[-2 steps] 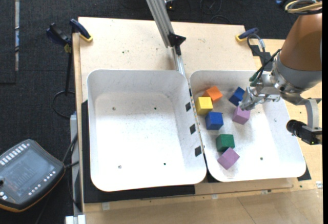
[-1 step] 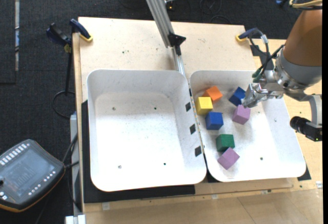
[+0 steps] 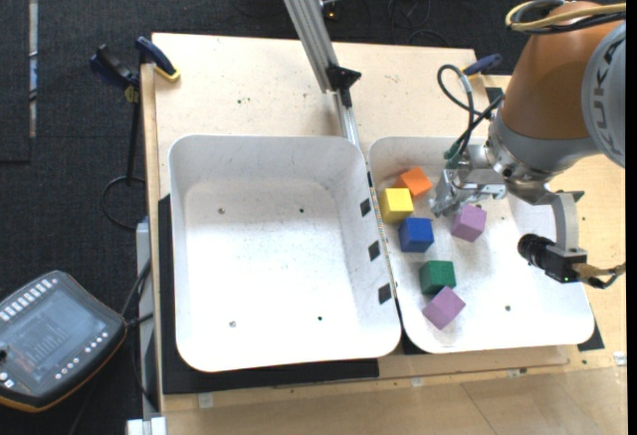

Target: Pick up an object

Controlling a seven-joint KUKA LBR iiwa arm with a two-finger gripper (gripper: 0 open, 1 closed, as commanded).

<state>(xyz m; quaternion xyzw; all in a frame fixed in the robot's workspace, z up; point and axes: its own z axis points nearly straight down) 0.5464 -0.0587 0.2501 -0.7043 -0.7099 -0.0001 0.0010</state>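
The right bin (image 3: pixel 528 328) holds several small blocks: an orange one (image 3: pixel 416 182), a yellow one (image 3: pixel 397 203), a blue one (image 3: pixel 416 234), a green one (image 3: pixel 437 276) and two purple ones (image 3: pixel 468 222) (image 3: pixel 444 307). My gripper (image 3: pixel 453 196) hangs low over the bin's upper part, between the orange block and the upper purple block. It sits just left of that purple block and right of the yellow one. I see no block between its fingers.
The left bin (image 3: pixel 199 174) lies beside the right one. A slanted metal rail (image 3: pixel 304 10) crosses the bench top toward the bins' divide. A handheld pendant (image 3: pixel 55 333) lies at lower left, and a blue-yellow clamp (image 3: pixel 134 65) at the bench's left corner.
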